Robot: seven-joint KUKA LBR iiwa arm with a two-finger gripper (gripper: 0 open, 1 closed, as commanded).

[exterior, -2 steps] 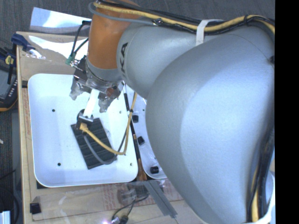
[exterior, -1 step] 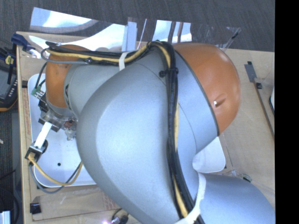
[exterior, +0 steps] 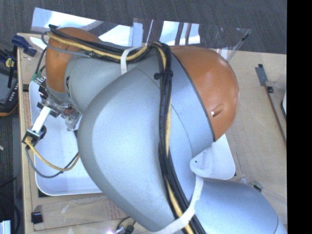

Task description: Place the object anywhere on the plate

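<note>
Most of both bins is covered by the arm [exterior: 146, 145], wrist [exterior: 58, 104] over the left bin [exterior: 53, 179]; grip state, and which way the object lies from it, cannot be told.

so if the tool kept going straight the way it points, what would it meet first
Probably the white floor of the left bin: the tool hangs over it, pointing down. The arm hides much of that bin, so something could lie in between, and depth is unclear.
</note>
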